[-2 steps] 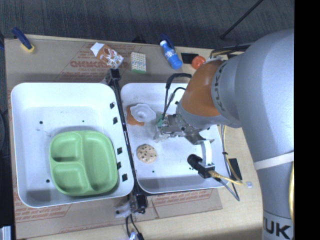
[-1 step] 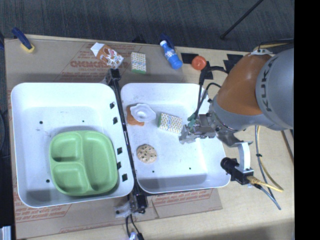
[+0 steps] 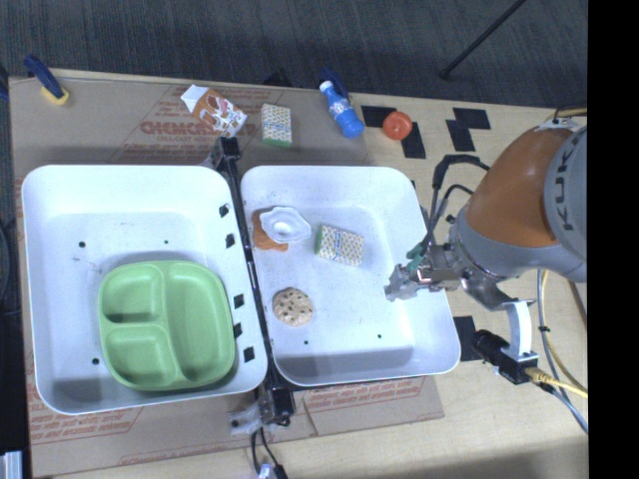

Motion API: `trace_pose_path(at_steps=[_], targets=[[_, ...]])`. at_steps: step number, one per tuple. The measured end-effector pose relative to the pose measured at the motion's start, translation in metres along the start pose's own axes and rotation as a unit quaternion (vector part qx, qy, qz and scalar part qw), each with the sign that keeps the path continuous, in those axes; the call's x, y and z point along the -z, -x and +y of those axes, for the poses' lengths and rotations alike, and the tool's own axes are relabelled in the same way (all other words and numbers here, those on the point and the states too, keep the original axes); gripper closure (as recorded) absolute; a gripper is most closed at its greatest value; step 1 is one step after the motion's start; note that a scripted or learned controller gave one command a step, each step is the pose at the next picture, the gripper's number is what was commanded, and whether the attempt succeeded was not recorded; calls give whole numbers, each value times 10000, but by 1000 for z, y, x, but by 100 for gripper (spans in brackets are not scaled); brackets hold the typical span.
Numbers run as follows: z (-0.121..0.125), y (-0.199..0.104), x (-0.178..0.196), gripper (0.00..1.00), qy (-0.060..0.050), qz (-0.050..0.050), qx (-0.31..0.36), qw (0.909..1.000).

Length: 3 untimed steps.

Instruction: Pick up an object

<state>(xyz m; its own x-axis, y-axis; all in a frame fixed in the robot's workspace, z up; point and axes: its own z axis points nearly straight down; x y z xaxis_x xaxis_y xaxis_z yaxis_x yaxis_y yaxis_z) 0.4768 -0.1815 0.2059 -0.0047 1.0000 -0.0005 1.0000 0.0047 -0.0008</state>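
Right bin (image 3: 349, 352), three candidates on floor. Cookie (image 3: 293, 306): round, tan, dark specks, flat, lower left, near divider. Fried egg toy (image 3: 279, 227): white blob over orange base, flat, upper left, hugging left wall. Sponge-like block (image 3: 340, 244): small rectangle, pale green-yellow with speckled pattern, flat, slightly skewed, just right of egg, apart from it. All three well apart from right wall. Cookie sits below the other two.

A green tray (image 3: 165, 324) is seen in the left bin (image 3: 50, 208); a cookie (image 3: 293, 306) and packet (image 3: 339, 243) are seen in the right bin (image 3: 399, 352), the tool (image 3: 402, 283) at its right wall.
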Motion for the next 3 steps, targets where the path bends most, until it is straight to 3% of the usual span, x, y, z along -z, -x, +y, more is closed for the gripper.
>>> trace_pose_path(at_steps=[1,2,3], targets=[[0,-30,2,100,-8,6,15,10000],[0,-3,8,100,-3,2,-1,10000],[0,-10,6,100,-5,6,10,10000]])
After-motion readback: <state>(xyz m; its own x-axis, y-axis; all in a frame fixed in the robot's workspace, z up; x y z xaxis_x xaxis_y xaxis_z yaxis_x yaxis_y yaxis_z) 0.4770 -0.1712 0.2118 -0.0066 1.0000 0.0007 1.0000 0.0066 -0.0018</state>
